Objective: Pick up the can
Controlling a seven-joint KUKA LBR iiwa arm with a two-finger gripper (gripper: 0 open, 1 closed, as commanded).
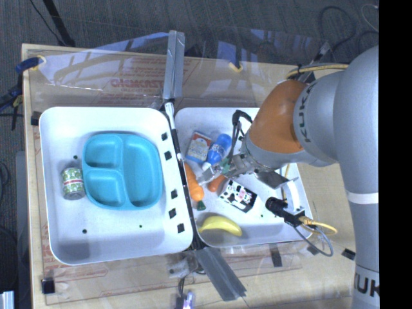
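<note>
Left bin [58, 237], can [73, 181] beside blue tray [122, 170]

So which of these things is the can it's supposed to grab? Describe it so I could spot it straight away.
Look at the left white bin, the one with the big blue divided tray. The can lies just left of that tray, near the bin's left wall. It is a small cylinder with a green patterned label and pale metal ends, the only loose item in that bin, far from the clutter around the gripper.

White letters "KU" run down the grey arm [360, 140] beside its orange band; more show near its lower edge. Faint red print on the bench [138, 82] is unreadable.
</note>
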